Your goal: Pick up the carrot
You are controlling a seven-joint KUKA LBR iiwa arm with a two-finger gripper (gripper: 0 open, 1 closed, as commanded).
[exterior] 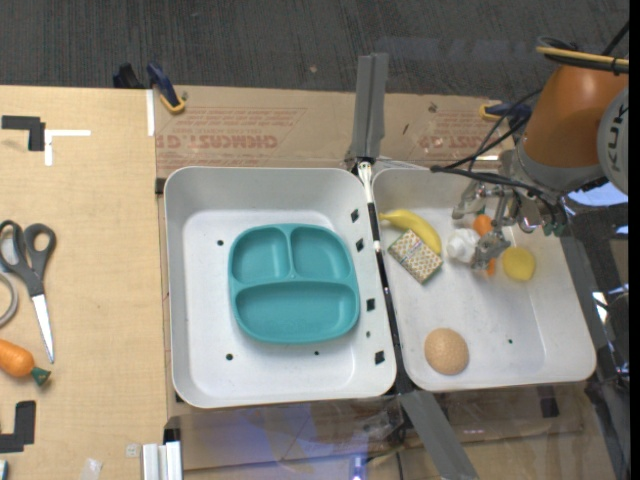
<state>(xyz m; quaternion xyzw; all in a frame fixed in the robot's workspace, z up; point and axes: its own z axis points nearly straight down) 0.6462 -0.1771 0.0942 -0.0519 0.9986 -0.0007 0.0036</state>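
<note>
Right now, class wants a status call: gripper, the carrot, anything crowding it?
Gripper low in right bin, fingers around small orange carrot. White lump and lemon crowd it. Banana, sponge lie left.

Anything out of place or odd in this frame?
Yes. A carrot lies on the wooden bench at the far left, below the scissors, outside both bins. The gripper hangs over the right bin near the banana and a small orange piece.
</note>
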